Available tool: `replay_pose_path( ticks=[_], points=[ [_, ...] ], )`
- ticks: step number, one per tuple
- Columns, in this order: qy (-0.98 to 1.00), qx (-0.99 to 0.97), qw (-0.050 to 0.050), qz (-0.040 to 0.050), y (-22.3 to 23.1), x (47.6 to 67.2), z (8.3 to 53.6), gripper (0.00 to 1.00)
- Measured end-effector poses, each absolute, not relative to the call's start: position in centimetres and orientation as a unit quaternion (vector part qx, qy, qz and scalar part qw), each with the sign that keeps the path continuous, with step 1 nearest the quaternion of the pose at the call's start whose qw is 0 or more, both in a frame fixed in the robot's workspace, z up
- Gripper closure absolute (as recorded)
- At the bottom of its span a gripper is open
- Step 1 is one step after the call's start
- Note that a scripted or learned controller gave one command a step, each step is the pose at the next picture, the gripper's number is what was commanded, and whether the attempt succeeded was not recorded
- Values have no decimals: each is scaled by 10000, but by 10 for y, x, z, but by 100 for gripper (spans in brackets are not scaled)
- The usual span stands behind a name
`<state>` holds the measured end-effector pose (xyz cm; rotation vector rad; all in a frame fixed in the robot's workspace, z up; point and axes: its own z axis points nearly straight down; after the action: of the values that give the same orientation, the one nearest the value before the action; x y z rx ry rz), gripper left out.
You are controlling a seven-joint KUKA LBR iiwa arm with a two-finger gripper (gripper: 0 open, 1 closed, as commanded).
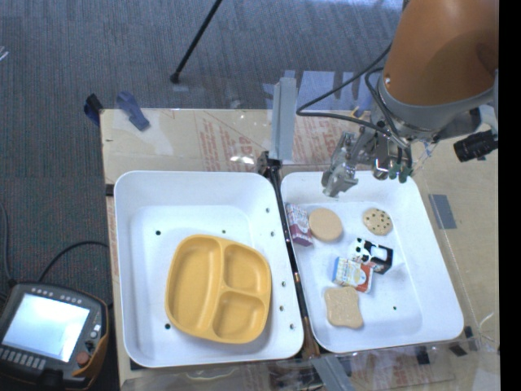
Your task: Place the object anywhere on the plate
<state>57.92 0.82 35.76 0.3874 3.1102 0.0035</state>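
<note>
A yellow three-compartment plate (218, 298) lies in the left bin (138, 218). The right bin (423, 300) holds several small food items: a round tan cracker (326, 225), a chocolate-chip cookie (377, 221), a slice of toast (343, 307), a small carton (353, 273), a black-and-white packet (374, 254) and a purple wrapped item (299, 224). My gripper (340, 177) hangs over the back left part of the right bin, just behind the tan cracker. Nothing shows between its fingers.
A metal post (282, 120) stands behind the seam between the bins. Cables (342, 104) trail from the wrist. A teach pendant (50, 328) sits at the lower left, off the bench. Blue tape (132, 109) marks the bench's back left corner.
</note>
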Motion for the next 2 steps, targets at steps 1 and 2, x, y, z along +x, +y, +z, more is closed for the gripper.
replay_pose_path(
  ticks=[1,2],
  points=[
    [9975,-710,-3,11,9,593,330,100],
    [9697,-2441,-7,17,22,604,279,100]
  ],
)
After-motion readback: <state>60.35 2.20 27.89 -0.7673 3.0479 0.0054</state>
